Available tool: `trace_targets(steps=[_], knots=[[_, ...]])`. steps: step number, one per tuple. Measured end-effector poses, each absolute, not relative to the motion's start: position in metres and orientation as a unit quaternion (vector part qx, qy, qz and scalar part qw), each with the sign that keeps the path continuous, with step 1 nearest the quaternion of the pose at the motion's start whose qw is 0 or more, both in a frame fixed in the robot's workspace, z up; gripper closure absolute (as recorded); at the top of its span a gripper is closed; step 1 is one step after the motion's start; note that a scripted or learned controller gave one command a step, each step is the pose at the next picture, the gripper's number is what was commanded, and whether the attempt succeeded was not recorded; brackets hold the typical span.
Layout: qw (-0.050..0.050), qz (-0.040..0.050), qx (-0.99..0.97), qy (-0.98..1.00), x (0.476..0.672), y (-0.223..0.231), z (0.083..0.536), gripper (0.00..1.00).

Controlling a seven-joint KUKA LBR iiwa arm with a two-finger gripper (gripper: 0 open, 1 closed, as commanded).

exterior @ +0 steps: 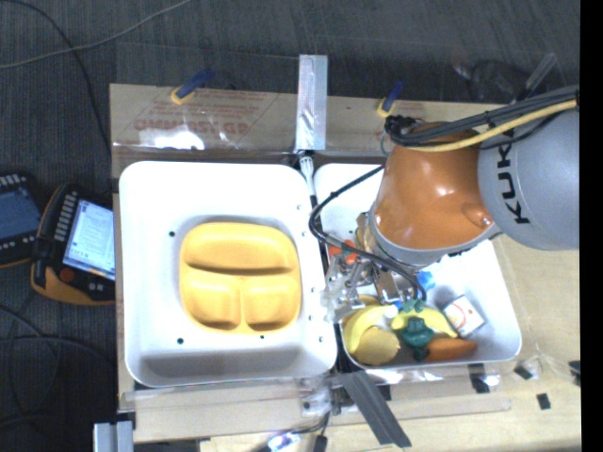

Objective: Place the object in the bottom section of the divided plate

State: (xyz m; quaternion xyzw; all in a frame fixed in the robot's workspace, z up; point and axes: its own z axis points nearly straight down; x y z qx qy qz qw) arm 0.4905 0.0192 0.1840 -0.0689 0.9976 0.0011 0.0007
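The big grey arm point(528, 186) with its orange band leans in over the right bin point(499, 299) on the table point(141, 102). In the left bin point(141, 252) sits the yellow divided plate point(241, 276), its sections bare. The gripper point(363, 285) hangs low at the right bin's left side, just above a heap of toy food: a yellow piece point(369, 339), something green point(415, 328), an orange carrot shape point(452, 349), a small white box point(465, 313). I cannot tell the gripper's state from here.
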Motion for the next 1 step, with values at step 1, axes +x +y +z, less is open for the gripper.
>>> trace_targets(steps=[1], knots=[[0.001, 0.0011, 0.009, 1.000, 0.5009, 0.0134, 0.1839, 1.00]])
